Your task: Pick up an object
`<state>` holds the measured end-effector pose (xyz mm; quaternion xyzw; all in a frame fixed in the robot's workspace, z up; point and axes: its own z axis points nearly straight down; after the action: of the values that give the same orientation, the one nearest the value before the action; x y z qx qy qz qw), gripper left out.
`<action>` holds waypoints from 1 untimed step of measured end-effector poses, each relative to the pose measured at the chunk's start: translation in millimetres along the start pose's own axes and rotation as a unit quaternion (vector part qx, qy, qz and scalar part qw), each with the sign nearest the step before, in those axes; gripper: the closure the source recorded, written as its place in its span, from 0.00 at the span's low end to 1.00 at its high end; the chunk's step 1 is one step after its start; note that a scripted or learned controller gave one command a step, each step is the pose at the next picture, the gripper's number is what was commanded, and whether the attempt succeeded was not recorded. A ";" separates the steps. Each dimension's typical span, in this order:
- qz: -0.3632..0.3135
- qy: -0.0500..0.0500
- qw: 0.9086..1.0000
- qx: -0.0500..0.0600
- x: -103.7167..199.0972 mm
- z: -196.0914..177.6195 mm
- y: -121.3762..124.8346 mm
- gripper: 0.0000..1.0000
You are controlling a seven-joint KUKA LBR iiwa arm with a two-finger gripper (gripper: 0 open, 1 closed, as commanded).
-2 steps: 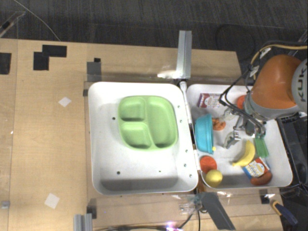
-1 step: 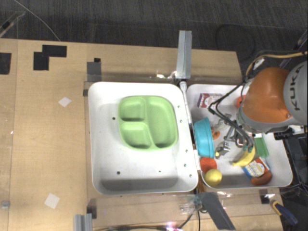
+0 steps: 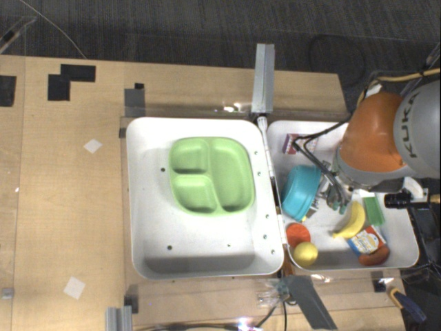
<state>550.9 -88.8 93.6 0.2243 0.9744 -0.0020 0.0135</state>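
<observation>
**Over the right bin: arm low among the clutter**

Over the right bin we see the arm reaching in from the right, its orange band above the wrist. Its tool sits low between a teal cup and a banana, just beside both. The tool is small and dark from this angle, so we cannot tell how far its fingers stand apart, or whether they have hold of anything.

The cup lies tipped on its side against the bin's left wall. Below it rest an orange ball and a yellow ball, touching. Right of the banana we see a green block, and nearer the front a small carton with a red thing, perhaps a fruit.

A green tray with three compartments lies flat in the left bin. Both bins stand on the table.
</observation>
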 end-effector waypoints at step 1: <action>0.078 -0.001 0.997 -0.003 18.3 0.1 -10.0 0.00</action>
<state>530.1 -89.7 93.0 0.2998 0.9539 0.0020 0.0150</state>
